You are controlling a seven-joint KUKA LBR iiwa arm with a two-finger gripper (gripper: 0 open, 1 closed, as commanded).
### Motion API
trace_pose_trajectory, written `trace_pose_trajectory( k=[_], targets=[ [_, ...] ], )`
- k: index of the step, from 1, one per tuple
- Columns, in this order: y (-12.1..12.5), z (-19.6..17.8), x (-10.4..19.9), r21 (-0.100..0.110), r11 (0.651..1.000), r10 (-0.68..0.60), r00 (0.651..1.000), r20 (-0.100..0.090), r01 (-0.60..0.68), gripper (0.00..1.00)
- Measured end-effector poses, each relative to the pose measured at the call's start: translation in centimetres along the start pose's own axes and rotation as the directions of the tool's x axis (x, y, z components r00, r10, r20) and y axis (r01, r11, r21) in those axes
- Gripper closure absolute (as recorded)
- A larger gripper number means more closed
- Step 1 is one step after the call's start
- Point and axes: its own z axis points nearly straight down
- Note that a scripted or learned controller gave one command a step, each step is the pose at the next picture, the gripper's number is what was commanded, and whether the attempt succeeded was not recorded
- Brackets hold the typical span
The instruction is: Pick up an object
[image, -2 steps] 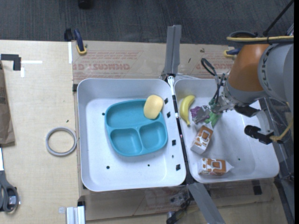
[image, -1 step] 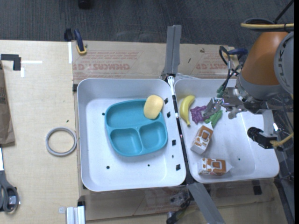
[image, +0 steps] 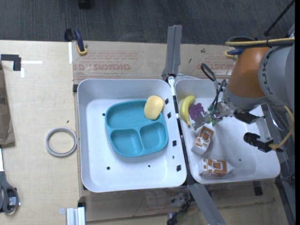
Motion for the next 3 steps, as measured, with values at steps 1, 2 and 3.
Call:
trace_pose_trajectory(
  k=[1, 2, 3],
  targets=[
    [-2.0, -3.8, -1.9, 0.001, 0.951, 0.309, 0.951, 0.000, -0.309, 0.00],
    [4.2, 0.9, -0.6, 0.000, 0.997, 0.081, 0.997, 0.001, -0.081, 0.00],
    [6.5, -9.0, 4.2, 0.000, 0.993, -0.120, 0.993, 0.001, 0.120, 0.00]
  ],
)
